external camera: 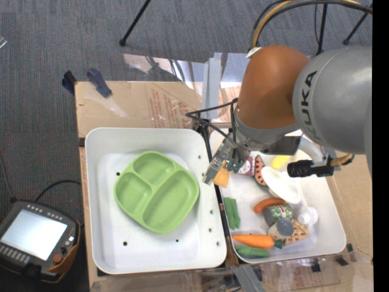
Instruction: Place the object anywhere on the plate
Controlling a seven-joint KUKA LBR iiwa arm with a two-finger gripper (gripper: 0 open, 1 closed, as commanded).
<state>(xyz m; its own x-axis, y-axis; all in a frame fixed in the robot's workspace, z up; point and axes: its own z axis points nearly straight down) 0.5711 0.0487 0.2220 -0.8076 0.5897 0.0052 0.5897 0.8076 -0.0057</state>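
A light green plate (pixel 157 190) with three compartments lies in the left white bin (pixel 103 145). My gripper (pixel 217 174) hangs over the divide between the two bins, just right of the plate's right rim. A small orange-yellow wedge (pixel 223 179) sits between its fingers at the tip, so the gripper is shut on it. The wedge is above the left edge of the right bin (pixel 333 224), apart from the plate. The arm's orange band and grey body cover the upper part of the right bin.
The right bin holds toy food: a green bean pod (pixel 231 212), a carrot (pixel 255 241), a red sausage (pixel 267 204), a watermelon slice (pixel 259 169), a white piece (pixel 282 184) and a small can (pixel 279 215). A handheld control pad (pixel 36 239) lies at lower left.
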